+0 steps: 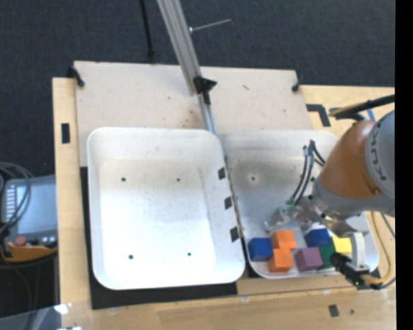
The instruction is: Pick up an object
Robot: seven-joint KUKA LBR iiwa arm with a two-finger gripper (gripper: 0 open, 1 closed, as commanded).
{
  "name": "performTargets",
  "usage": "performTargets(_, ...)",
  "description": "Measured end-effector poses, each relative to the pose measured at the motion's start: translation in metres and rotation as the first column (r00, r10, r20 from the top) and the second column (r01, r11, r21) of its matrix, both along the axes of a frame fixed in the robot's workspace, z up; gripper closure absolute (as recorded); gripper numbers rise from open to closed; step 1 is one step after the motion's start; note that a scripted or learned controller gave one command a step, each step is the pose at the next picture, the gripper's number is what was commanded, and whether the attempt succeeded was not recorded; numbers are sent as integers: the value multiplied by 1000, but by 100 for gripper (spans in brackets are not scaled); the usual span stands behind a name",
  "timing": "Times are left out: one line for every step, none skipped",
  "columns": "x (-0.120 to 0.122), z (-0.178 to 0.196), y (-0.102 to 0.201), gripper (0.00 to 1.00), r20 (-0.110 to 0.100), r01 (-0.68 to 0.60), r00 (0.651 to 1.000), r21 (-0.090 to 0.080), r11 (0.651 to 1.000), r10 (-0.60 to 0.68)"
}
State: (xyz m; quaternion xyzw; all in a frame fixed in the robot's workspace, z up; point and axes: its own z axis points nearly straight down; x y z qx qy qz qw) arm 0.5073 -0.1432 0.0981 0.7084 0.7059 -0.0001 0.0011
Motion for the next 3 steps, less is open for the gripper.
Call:
performTargets(1,11,-1,100,6,6,1000,0,1000,-6)
performTargets(2,75,-7,100,7,-5,1000,-1,1000,5)
performTargets(4,115,-8,100,5,-7,1000,0,1000,7)
